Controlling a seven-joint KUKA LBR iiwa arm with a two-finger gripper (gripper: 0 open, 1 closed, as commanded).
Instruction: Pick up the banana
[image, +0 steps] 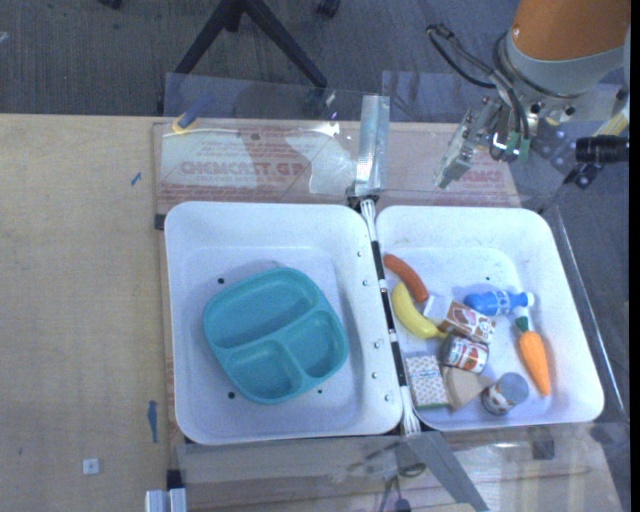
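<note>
The yellow banana (410, 312) lies curved in the right bin (560, 260), close to its left wall. A red-orange sausage (405, 276) touches the banana's upper end. My gripper (470, 148) hangs above the bench behind the far edge of the right bin, well up and to the right of the banana. Its fingers are open, with nothing between them.
Right of the banana lie a snack packet (469, 320), a can (463, 354), a blue bottle (495, 300), a carrot (535, 361), a small carton (427, 381) and a grey round thing (503, 393). A teal divided plate (275, 335) sits in the left bin (190, 250).
</note>
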